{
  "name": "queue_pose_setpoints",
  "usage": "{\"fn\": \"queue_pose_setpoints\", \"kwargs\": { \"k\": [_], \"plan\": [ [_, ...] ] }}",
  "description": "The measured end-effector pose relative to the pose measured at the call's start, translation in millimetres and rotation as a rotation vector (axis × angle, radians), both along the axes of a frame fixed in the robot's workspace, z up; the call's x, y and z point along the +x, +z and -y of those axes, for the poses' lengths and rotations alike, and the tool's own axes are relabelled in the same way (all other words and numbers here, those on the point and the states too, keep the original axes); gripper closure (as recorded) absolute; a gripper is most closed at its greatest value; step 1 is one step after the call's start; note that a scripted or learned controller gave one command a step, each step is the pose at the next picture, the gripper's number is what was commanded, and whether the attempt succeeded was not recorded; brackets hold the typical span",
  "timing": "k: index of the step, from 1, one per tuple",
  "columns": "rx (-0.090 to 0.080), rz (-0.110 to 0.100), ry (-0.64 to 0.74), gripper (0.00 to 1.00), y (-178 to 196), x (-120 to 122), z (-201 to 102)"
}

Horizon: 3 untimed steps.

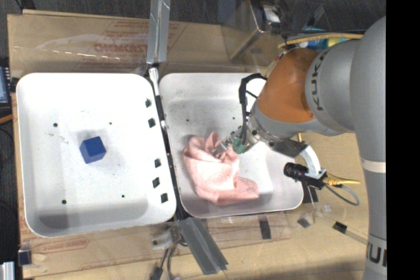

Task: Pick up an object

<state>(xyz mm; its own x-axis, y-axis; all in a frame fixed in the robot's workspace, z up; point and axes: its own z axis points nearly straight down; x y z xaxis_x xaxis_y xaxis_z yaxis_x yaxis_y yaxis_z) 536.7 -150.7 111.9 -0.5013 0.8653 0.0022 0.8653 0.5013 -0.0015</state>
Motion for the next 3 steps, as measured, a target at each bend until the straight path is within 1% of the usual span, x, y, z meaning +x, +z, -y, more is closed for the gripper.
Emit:
{"fn": "queue_pose_setpoints", "kwargs": {
  "k": [1, 2, 3],
  "plan": [
    [-0.002, 0.001, -0.275, 1.00, -20.0, 20.9, 31.9],
    [-0.002, 0.001, -0.275, 0.00, -20.2, 20.8, 31.8],
    [-0.001, 0.000, -0.270, 1.00, -10.1, 21.3, 30.5]
  ]
}}
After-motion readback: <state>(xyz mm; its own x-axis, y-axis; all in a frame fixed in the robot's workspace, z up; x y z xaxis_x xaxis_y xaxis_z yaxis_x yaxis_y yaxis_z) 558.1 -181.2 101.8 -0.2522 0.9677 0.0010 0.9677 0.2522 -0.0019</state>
